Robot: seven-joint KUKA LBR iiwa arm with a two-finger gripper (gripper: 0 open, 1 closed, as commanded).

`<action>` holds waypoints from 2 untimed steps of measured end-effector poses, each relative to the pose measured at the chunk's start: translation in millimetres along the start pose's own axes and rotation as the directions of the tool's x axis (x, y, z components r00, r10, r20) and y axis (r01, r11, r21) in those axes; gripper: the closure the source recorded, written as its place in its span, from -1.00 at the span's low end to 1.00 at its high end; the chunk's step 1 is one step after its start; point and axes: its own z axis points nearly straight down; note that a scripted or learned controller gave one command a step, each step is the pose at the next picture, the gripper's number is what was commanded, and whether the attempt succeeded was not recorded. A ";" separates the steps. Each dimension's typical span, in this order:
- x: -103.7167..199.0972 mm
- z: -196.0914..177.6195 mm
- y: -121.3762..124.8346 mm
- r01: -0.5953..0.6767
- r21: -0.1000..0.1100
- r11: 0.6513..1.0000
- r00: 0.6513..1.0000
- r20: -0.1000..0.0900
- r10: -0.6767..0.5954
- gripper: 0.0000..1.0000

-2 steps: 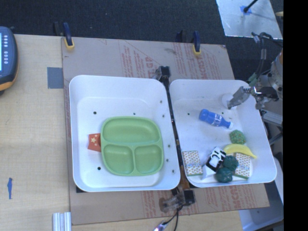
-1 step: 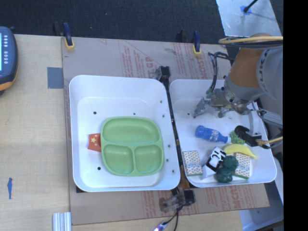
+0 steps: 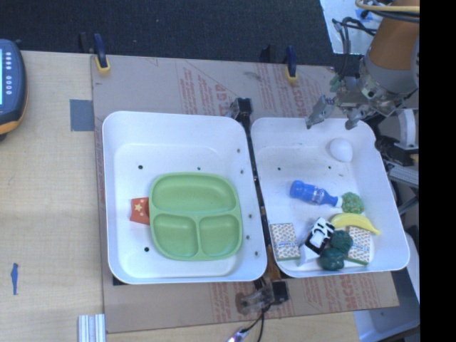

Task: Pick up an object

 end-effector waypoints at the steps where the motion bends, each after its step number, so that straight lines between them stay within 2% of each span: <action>1: 38.8 99.4 -62.0 -0.001 0.029 1.000 1.000 -0.006 0.001 -1.00; 2: 23.5 124.7 -94.9 -0.002 0.021 1.000 1.000 -0.003 0.002 -1.00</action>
